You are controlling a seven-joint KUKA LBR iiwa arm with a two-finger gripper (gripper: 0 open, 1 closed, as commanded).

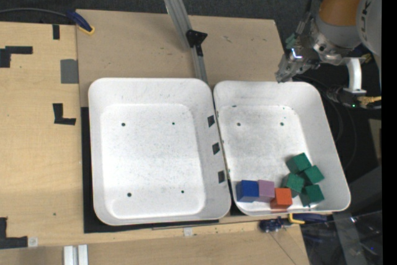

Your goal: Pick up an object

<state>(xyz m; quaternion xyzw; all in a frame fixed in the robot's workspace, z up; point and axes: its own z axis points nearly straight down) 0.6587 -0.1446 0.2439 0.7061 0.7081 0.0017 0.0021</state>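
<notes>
The right bin (310, 96) holds a cluster of small blocks in its near right corner: a blue block (248, 190), a lilac block (266, 189), an orange block (283, 197) and several green blocks (304, 177). My gripper (289, 66) hangs above the bin's far right rim, well away from the blocks, on the arm with the orange band (347, 0). Nothing shows between its fingers.
The left bin (99, 96) sits beside the right one on the wooden bench. A slanted metal rail (177, 3) runs from the top down to the gap between the bins. A blue and yellow clamp (82, 22) lies at the far left.
</notes>
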